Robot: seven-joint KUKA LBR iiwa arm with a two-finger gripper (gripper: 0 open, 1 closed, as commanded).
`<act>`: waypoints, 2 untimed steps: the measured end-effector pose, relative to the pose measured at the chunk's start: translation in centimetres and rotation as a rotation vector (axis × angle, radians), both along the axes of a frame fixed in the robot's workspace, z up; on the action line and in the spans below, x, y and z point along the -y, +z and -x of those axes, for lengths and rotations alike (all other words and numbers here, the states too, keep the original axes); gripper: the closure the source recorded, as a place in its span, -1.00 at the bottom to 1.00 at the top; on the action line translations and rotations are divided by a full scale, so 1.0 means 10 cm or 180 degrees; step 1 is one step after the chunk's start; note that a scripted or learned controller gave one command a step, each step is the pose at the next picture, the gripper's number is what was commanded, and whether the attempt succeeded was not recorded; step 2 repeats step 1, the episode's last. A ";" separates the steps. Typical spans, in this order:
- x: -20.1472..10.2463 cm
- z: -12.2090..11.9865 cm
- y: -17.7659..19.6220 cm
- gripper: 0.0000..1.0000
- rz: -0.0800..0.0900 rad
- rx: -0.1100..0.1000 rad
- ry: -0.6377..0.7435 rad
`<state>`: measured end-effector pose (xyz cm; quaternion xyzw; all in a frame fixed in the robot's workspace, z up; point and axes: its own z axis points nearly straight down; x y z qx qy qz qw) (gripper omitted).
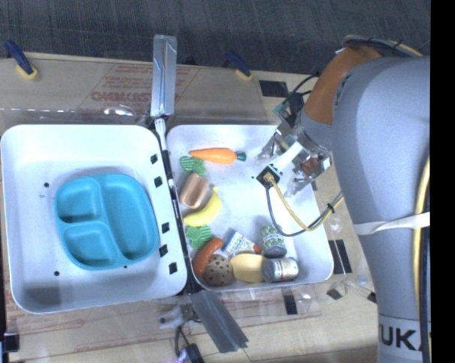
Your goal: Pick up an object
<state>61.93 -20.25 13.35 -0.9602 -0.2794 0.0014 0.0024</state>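
Observation:
The right bin (246,144) holds several toy foods. An orange carrot (212,156) lies near its back wall. A tan piece (195,191) and a yellow banana (203,212) sit along the left side. A small green-labelled can (273,239), a silver can (282,268), a yellow lump (246,267) and a brown speckled piece (218,273) crowd the front. My gripper (286,165) hangs over the bin's right back part, to the right of the carrot and above the cans. I see nothing held in it.
The left bin (31,157) bears a blue divided plate (105,219). A metal divider (163,78) stands between the bins at the back. The grey arm (379,150) covers the right bin's right rim. A cable loops below the gripper.

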 end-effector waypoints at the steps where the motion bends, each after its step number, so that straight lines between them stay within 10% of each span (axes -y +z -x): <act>1: -0.14 0.22 -0.43 -1.00 0.0003 -0.0010 -0.1108; 2: -0.14 0.22 -0.43 -1.00 0.0003 -0.0010 -0.1108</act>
